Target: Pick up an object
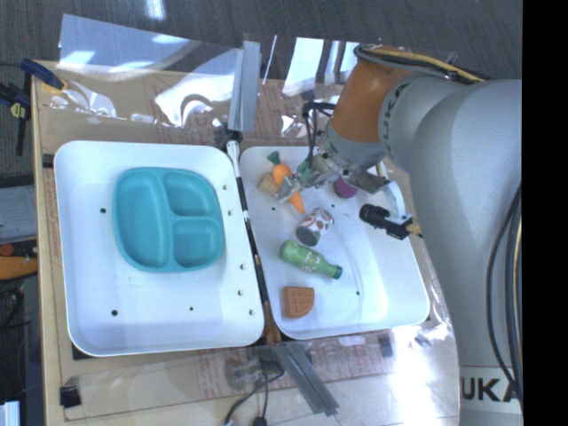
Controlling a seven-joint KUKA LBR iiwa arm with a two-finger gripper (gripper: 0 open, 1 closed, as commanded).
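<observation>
Hovering my pincer [300,177], its state hidden from me, beside the small carrot [282,172] in the right bin [390,300], I judge it light, rigid, slippery, best pinched mid-body

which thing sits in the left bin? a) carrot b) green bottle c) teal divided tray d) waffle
c: the teal divided tray lies alone in the left bin, while the green bottle, waffle and carrot are all in the right bin.
</observation>
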